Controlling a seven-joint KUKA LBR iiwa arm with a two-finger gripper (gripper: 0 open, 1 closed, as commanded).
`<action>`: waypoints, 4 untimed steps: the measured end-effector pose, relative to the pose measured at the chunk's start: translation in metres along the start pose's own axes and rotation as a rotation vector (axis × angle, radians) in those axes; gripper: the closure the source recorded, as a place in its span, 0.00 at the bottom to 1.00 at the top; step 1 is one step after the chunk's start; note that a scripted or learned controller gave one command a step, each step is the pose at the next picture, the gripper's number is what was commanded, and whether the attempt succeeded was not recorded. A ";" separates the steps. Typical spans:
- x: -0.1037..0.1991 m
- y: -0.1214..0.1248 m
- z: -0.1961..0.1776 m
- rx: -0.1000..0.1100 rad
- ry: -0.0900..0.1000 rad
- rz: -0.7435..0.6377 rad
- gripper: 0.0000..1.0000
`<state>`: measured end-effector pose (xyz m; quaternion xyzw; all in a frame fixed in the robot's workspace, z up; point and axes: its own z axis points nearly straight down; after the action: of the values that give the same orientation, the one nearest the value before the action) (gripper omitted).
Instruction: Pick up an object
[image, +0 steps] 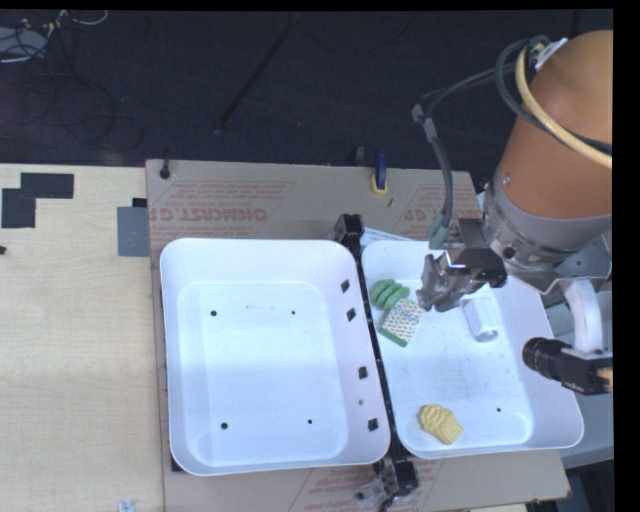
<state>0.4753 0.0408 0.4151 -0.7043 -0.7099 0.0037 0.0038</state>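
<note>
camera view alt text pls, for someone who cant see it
A grey and orange robot arm reaches from the right, its gripper low over the right bin beside a green ridged object and a checkered pad. A yellow object lies nearer the front; the left bin adjoins.

Two shallow white plastic bins (190, 300) sit side by side on a brown cardboard sheet (250, 205). A pale wooden bench (70, 350) lies beneath.

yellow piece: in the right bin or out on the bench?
In. The yellow piece lies on the right bin's floor near its front rim, apart from the gripper and the green items farther back.
</note>
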 end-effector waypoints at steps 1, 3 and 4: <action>-0.004 0.001 -0.014 -0.004 -0.001 0.005 1.00; 0.091 0.001 -0.064 -0.009 0.000 0.003 1.00; 0.091 0.000 -0.072 -0.004 -0.002 0.001 1.00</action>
<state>0.4758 0.1317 0.4874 -0.7045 -0.7097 0.0030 0.0016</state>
